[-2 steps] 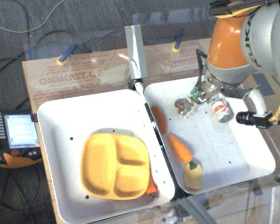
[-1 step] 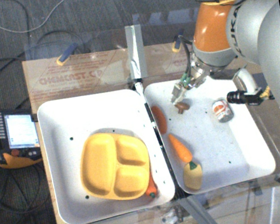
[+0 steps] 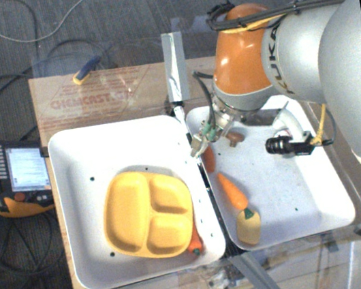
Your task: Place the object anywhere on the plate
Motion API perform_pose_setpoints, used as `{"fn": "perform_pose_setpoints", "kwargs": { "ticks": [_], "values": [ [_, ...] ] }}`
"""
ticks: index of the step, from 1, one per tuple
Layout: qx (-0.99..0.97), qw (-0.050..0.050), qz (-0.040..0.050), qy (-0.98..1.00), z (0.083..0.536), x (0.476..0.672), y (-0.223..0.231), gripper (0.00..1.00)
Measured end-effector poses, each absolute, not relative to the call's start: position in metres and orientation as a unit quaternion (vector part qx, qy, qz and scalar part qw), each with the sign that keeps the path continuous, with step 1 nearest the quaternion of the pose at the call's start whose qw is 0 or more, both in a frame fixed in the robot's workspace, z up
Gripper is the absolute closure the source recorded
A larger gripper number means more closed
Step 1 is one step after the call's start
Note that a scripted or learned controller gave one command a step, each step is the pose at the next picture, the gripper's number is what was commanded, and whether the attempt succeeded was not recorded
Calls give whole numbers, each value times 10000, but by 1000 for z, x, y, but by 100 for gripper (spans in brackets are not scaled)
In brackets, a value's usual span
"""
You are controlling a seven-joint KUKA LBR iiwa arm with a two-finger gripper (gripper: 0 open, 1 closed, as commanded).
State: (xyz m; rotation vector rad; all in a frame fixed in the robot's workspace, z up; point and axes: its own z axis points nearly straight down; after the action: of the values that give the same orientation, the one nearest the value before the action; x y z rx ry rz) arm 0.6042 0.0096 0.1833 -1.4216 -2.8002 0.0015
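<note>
Gripper is sitting low at the top-left corner of the right bin, right against the wall dividing it from the left bin. Can't tell whether it's open or closed, since the wrist is covering it from this angle. Can't see anything held in it either.

The yellow plate is lying in the left bin, slightly turned, with three compartments. A small orange piece is resting on the bin floor, touching the plate's lower-right rim but not on the plate.

Objects in the right bin:
- a short orange piece is lying just under the gripper, tight against the dividing wall
- a brown knob is sitting just beside the gripper on its right
- a carrot is lying diagonally near the middle-left, apart from the gripper
- a tan pear-shaped piece is lying just below the carrot's lower end, near the front wall

Can't tell which of these is the target, but all four are across the wall from the plate.

In the way: the two bin rims are running between the gripper and the plate. A metal post is standing at the far end of that gap, close to the wrist.

Outside the bins, a handheld screen unit is lying left of the left bin and cables are trailing over the floor.
</note>
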Motion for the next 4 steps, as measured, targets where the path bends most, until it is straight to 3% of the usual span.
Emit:
{"fn": "perform_pose_setpoints", "kwargs": {
  "ticks": [1, 2, 3, 4],
  "values": [
    [-5327, 13, 12, -8463, 183, 555, 93, 100],
    [-5608, 14, 21, -8279, 182, 485, 83, 100],
    [-5670, 18, 17, -8237, 185, 483, 109, 100],
    [-4452, 8, 18, -8954, 159, 523, 103, 100]
  ]
}}
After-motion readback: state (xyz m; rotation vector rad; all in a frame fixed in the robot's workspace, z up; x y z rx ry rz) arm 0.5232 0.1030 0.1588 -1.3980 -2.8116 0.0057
